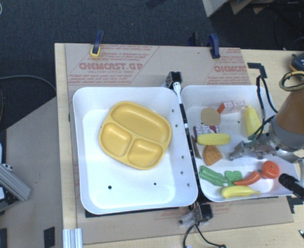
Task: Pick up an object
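Note:
The right bin point(191, 99) holds several toy foods. Among them are a yellow corn cob point(213, 138), an orange wedge point(212, 155), a tan round piece point(210, 117), a yellow oblong piece point(252, 120), a green pepper point(212, 176), a red chili point(247, 179), an orange tomato point(270, 169) and a yellow banana point(239, 191). My gripper point(238, 151) reaches in from the right over the middle of this bin. Its tip is just right of the orange wedge and above the green pepper. I see nothing held in it.
The left bin point(85, 154) carries a yellow divided plate point(135, 134). A black ridge point(185, 133) with cabling runs between the bins. The arm's orange band point(297, 112) hangs over the right bin's right side. Clamps point(95, 45) sit at the board's far edge.

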Tool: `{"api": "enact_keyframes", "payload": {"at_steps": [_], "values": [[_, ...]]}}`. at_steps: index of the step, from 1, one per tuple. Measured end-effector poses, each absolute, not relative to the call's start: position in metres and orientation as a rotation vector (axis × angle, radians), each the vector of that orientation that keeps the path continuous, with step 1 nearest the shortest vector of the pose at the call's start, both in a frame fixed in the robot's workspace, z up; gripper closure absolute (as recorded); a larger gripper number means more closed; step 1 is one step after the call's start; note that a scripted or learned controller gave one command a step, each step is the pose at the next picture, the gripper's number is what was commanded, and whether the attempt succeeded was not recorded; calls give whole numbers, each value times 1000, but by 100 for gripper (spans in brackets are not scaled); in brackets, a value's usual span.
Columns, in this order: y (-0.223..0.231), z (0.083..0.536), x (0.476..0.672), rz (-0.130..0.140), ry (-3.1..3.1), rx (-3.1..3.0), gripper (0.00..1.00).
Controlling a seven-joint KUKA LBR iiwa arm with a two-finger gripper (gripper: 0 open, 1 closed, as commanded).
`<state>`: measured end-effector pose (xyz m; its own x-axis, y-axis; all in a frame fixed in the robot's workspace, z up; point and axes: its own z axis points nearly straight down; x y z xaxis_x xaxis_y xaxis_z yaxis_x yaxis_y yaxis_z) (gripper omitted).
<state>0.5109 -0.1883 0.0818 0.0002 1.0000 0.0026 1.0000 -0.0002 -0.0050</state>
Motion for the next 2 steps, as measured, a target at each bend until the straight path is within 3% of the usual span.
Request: {"api": "enact_keyframes", "payload": {"at_steps": [1, 2], "values": [[-189, 95, 512, -1, -2221, -2224, 100], [-191, 157, 508, -2, -2225, -2225, 100]]}}
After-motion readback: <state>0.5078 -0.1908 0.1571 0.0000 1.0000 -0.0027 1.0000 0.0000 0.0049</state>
